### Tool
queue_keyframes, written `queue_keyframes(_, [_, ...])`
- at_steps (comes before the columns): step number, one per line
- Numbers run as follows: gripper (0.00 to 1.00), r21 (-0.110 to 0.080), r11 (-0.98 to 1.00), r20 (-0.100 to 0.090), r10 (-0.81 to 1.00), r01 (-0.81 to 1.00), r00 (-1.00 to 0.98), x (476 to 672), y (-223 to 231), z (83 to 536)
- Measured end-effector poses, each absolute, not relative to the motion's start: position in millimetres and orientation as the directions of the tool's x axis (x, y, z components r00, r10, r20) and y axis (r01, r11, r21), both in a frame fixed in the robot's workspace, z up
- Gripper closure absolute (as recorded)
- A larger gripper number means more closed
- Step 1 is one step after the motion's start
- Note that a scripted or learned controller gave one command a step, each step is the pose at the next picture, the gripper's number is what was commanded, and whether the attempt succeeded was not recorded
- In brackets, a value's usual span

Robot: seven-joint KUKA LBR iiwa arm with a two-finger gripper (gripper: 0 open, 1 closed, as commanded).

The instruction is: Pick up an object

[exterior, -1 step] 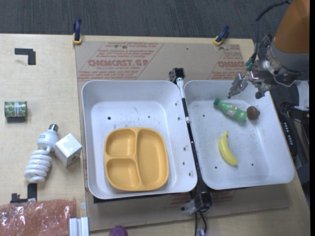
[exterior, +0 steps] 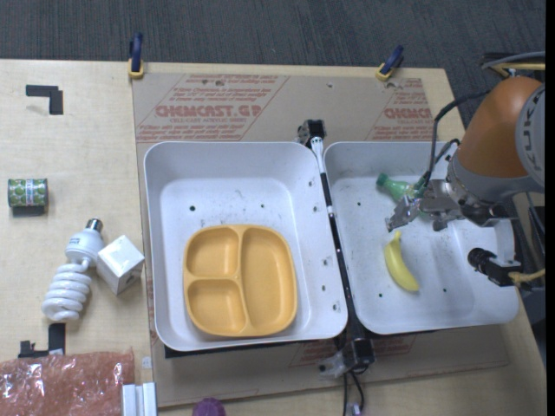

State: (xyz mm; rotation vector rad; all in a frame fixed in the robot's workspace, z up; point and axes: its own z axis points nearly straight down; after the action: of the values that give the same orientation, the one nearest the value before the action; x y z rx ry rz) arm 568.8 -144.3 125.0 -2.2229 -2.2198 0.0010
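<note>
The gripper (exterior: 406,211) hangs low in the right bin (exterior: 486,315), its fingers parted a little and nothing between them. Its tips sit just above the top end of the banana (exterior: 401,264), which lies on the bin floor. A green bottle (exterior: 392,183) lies just behind the fingers, near the far wall. The risk, I'd say, is a poor bite: closing on the banana's narrow tip could let it slip out, or a finger could nudge the bottle instead. The yellow divided plate (exterior: 240,278) sits in the left bin (exterior: 160,232), well apart.
</note>
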Motion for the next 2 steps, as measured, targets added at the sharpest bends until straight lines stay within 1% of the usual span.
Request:
queue_keyframes(1, [0.00,-0.001,-0.002,0.000,1.000,1.000,0.002,509.6,-109.0,92.1])
queue_keyframes(2, [1.00,0.002,-0.004,-0.001,1.000,1.000,0.004,510.9,-110.0,101.9])
